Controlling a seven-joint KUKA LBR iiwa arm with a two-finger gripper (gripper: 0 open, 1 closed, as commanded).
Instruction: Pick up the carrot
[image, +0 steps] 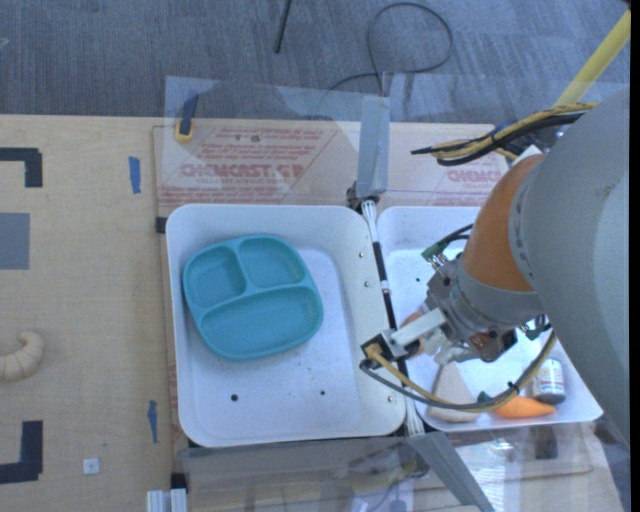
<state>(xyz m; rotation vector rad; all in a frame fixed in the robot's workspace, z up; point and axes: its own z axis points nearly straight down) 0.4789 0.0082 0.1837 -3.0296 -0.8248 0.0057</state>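
The carrot (524, 407) lies in the right bin (405, 230), near its front edge, an orange taper pointing toward the right, just beside a pale flat thing (455, 392) and near a small jar (549, 380). The arm (560, 220) hangs over that bin, with the end effector (440, 340) low above the bin floor, to the left of the carrot and apart from it; cables and the wrist hide its tips, so whether it is spread or pressed together I cannot tell. This looks like the approach step, with no grasp made. The next move calls for shifting toward the bin's front right corner, lining up across the carrot's narrow width, then descending. The left bin (200, 400) holds a blue divided plate (252, 296)
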